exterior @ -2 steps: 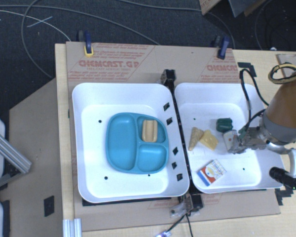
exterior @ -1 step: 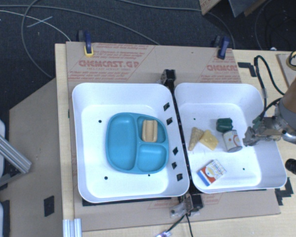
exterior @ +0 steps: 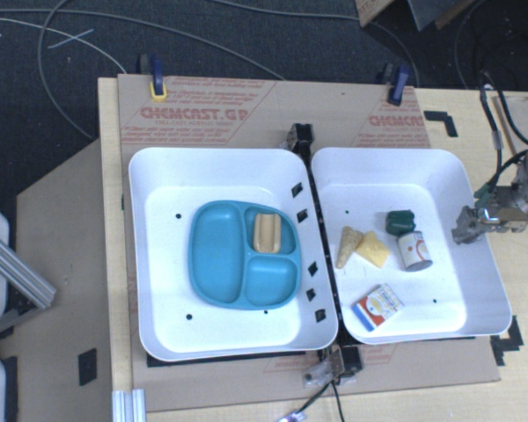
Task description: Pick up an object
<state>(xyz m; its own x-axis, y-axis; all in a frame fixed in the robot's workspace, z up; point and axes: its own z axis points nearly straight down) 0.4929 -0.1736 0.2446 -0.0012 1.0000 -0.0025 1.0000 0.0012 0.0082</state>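
Box (exterior: 377,307), red, white and blue, lies at the near side of the right bin (exterior: 449,174); print too small to read. Just up-right of box: white can (exterior: 414,251) with red mark, lying down. Green object (exterior: 399,221) touches the can's far end. Left of can: two pale yellow wedges (exterior: 361,248), touching. Left bin (exterior: 150,262) holds a blue tray (exterior: 220,258); tan block (exterior: 267,232) in its upper-right compartment. Board (exterior: 202,104) behind bins reads "CHEMCAST GP" in red. Gripper (exterior: 469,228) sits at the right bin's right rim, above the can's level, arm entering from the right. Finger state: cannot tell. Nothing seen held.
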